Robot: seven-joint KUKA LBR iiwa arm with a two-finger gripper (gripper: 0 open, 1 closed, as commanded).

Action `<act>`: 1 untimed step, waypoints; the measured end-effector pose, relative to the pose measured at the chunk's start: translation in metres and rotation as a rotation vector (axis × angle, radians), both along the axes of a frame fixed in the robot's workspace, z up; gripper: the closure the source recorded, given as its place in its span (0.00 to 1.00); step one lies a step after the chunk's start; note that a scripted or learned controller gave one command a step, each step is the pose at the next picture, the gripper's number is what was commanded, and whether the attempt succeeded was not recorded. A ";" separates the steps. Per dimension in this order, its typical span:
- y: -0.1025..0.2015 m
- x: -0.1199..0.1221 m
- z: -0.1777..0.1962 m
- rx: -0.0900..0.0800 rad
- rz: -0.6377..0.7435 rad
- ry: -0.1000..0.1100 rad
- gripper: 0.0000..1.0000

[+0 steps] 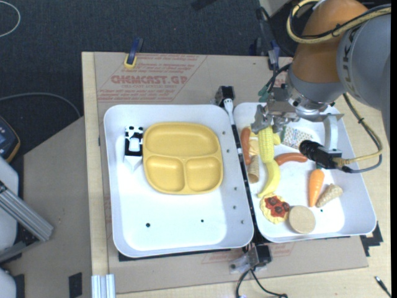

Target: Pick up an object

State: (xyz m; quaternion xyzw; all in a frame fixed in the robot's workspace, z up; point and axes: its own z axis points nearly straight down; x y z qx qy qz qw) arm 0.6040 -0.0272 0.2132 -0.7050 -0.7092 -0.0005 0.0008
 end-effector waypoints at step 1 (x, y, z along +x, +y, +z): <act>0.062 0.014 0.013 0.000 0.001 -0.005 1.00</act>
